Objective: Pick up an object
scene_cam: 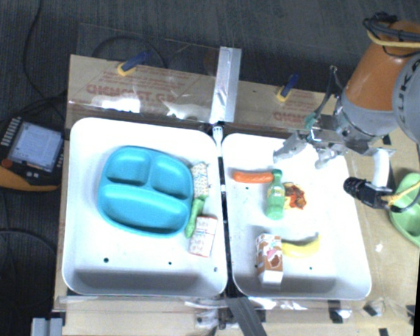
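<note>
My gripper hangs open over the back of the right bin, its two pale fingers spread and nothing between them. Just below and left of it lies an orange-red hot dog. A green bottle stands beside a red-and-yellow toy near the bin's middle. Toward the front sit a small carton and a yellow banana.
The left bin holds a blue divided tray, with a small packet, a green stick and a white carton along its right side. A green object lies on the bench right of the bins.
</note>
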Motion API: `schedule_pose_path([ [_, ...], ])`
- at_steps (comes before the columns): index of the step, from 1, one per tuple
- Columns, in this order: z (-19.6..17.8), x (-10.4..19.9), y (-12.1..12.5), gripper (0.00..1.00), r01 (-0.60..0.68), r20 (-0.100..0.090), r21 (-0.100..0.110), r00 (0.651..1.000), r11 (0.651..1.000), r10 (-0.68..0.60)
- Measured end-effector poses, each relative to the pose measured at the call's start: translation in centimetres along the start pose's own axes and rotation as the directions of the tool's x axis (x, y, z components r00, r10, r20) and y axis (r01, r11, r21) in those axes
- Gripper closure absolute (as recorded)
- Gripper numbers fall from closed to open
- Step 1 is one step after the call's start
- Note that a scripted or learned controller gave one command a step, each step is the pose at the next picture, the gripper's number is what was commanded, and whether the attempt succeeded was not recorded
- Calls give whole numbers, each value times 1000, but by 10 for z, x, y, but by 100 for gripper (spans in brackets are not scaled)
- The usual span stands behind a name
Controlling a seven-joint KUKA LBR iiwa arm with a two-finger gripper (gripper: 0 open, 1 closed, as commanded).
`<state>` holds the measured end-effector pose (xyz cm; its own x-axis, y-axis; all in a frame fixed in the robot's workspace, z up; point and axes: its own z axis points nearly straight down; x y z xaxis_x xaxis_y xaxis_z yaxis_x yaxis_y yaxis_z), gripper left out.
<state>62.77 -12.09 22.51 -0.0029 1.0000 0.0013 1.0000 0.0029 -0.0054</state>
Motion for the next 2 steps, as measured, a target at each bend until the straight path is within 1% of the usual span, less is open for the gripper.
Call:
schedule_pose_path([
  [1,70,-16,-28,0,199,1,0,980,980,-199],
  [2,128,-55,-19,0,121,5,-13,993,993,-121],
])
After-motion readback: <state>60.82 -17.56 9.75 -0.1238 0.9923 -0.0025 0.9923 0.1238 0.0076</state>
